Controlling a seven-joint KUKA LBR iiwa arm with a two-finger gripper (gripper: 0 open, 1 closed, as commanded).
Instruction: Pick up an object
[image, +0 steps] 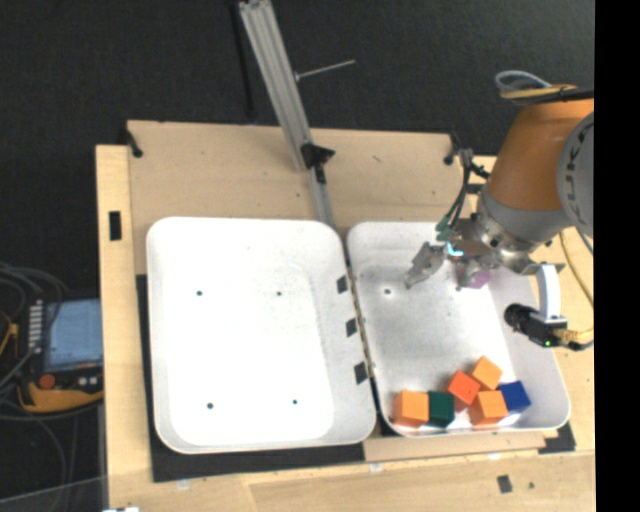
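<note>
Beneath claw (447, 268): clustered blocks (462, 396).

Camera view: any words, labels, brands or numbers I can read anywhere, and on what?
None can be read.
The blue device left of the bench: any marking is too blurred to read.
The blocks in the right bin, the left bin and the arm show no lettering.

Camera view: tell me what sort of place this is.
Probably a robotics lab test bench. A grey and orange arm reaches over two white bins on a plywood bench, with coloured blocks in one bin and loose cables beside it.
</note>
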